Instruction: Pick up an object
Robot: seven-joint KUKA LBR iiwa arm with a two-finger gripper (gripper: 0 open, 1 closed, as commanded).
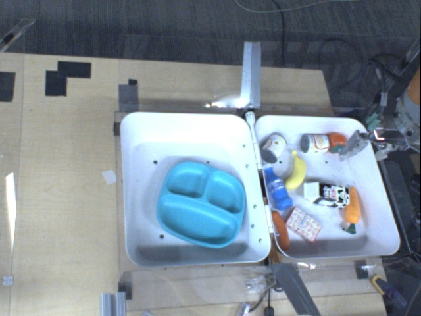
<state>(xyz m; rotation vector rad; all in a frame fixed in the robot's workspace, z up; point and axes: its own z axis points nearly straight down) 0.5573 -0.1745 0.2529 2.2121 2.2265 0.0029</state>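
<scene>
On the desk (66, 176), the left bin (135, 196) holds a blue divided plate (200, 203), lying flat near its middle. It looks stiff, smooth plastic, wide and shallow, so probably awkward for a two-finger grip except at the rim.

The right bin (385, 236) carries the likelier targets. Along its left wall lie a blue bottle (277, 191) and, below it, an orange-red piece (281, 232) pressed against the wall. Beside that sits a patterned flat packet (304, 224), likely light but thin and hard to get under. A banana (297, 172) curves between the bottle and the upper items; it looks like a light plastic toy, firm, and best pinched across its narrow middle. Above it, a small round cup (273, 145) lies on its side, and a can (315, 143) lies on its side beside it; both are rounded, hard and apt to roll or slip. A black-and-white box (331, 193) sits near the centre, and a carrot (352, 209) lies just right of it, tapered and slim, easy to span across its width.

The gripper (354, 145) hangs at the bin's upper right, near an orange item (337, 138); I cannot tell whether its fingers are spread or pressed together, and nothing visibly sits between them.
</scene>
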